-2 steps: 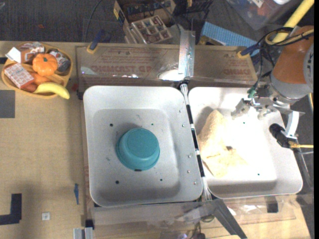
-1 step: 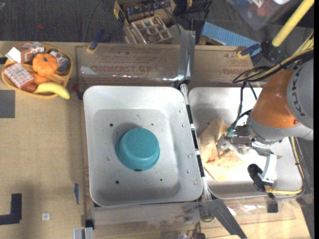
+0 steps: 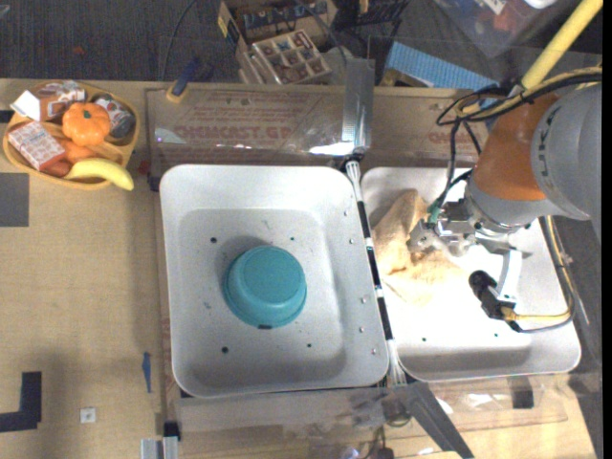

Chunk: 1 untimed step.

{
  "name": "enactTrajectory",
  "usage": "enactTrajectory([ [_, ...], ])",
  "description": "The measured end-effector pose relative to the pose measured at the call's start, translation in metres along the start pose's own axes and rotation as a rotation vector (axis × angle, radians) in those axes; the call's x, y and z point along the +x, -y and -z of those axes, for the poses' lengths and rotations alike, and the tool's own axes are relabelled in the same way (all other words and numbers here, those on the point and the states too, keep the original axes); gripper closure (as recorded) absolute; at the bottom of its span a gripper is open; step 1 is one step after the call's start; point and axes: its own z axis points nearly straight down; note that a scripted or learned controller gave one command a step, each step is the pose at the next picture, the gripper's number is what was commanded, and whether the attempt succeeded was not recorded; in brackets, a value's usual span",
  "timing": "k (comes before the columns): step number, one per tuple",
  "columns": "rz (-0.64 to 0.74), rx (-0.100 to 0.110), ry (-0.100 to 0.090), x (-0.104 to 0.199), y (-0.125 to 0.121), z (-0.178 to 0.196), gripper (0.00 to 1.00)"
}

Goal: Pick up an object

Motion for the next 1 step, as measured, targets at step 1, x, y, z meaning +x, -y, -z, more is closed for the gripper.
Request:
enactTrajectory([
  [1,0.147,0.000,0.001,0.0105,0.0097,0.0005,0.00],
])
